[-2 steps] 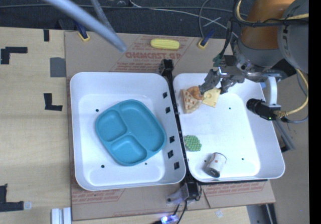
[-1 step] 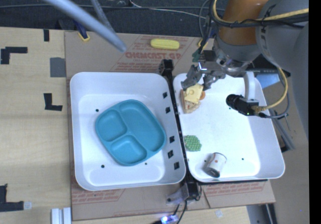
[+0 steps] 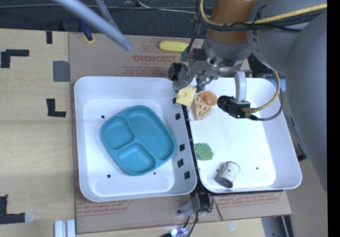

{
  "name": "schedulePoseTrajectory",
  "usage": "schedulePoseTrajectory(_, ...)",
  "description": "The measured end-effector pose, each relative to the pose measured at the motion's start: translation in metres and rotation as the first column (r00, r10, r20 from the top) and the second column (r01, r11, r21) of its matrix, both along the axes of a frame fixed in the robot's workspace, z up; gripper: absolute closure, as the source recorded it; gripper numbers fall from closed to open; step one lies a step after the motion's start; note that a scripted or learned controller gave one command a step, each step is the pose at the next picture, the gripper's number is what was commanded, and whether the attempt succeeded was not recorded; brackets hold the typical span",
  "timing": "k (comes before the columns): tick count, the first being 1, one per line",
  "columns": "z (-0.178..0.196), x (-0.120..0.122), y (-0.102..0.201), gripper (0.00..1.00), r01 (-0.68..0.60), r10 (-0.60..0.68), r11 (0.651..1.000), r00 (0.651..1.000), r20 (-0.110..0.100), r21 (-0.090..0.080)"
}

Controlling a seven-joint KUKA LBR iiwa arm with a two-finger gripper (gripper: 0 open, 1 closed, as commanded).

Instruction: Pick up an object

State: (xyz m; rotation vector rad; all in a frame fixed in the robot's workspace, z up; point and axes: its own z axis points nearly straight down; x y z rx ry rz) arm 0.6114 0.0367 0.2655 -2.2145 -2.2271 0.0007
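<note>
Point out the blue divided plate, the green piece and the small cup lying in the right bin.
blue divided plate (image 3: 138,139): camera view, middle divider.
green piece (image 3: 204,151): camera view, centre.
small cup (image 3: 227,173): camera view, its side.

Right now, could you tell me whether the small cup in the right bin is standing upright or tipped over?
Tipped over: the cup lies on its side on the right bin's floor, its dark opening facing sideways.

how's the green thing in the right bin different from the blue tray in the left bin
The green piece is small, knobbly and flat; the blue tray is far bigger, smooth and split into three compartments. The green piece lies by the right bin's left wall; the tray sits mid left bin. Both lie flat, untouched.
</note>
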Motion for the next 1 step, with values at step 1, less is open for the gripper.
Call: schedulePoseTrajectory(1, -0.0266, 0.0114, 0.0495, 1.0, 0.001, -0.001, 1.0, 1.0, -0.002, -0.001)
